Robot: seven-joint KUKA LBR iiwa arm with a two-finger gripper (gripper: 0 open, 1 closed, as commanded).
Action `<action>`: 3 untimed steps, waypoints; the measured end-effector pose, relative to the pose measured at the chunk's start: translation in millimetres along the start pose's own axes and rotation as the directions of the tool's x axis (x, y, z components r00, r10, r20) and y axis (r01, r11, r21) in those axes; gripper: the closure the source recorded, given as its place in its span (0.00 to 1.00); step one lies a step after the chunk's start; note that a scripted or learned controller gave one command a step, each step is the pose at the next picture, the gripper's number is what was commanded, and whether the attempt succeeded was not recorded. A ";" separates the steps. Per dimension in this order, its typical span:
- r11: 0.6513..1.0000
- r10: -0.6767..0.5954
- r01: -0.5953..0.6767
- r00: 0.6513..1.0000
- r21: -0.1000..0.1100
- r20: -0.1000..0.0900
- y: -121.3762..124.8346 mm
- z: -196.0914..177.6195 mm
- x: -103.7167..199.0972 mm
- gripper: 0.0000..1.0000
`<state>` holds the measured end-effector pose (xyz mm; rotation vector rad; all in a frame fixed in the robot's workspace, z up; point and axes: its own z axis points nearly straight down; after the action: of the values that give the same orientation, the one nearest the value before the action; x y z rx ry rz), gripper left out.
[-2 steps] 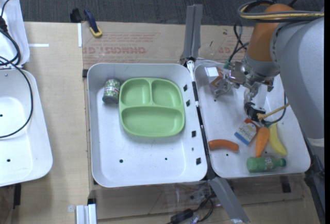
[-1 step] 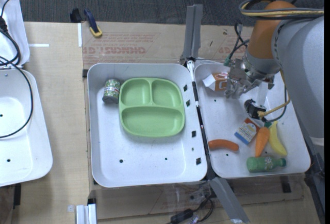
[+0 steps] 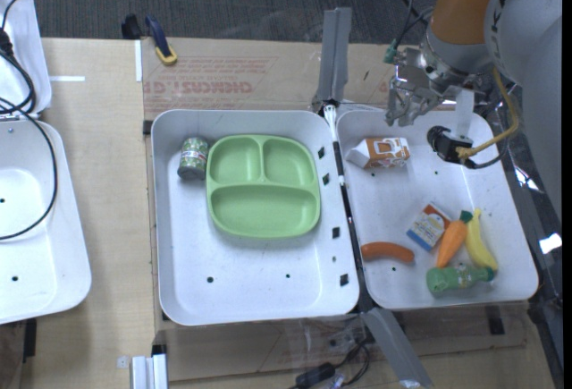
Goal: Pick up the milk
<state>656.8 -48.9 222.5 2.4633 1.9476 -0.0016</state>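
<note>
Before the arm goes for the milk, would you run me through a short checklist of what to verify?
1. Milk carton located, lying in the right bin: ok.
2. Carton top free of other items: ok.
3. Gripper over the carton: not ok, it sits just above and right of it in the camera view.
4. Fingers open wide enough: cannot tell.
5. Sausage, carrot and banana well apart from the carton: ok.
</note>
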 end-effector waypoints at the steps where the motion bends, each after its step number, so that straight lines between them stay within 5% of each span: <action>1: 0.980 0.200 -0.200 0.980 0.005 0.001 -61.8 7.5 -31.2 1.00; 2: 0.980 0.201 -0.201 0.980 0.004 0.001 -61.8 7.5 -31.1 0.00; 3: 0.972 0.233 -0.233 0.972 0.005 0.001 -48.5 107.0 -62.3 0.00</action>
<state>595.3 -98.6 115.6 2.6779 1.6472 -0.0067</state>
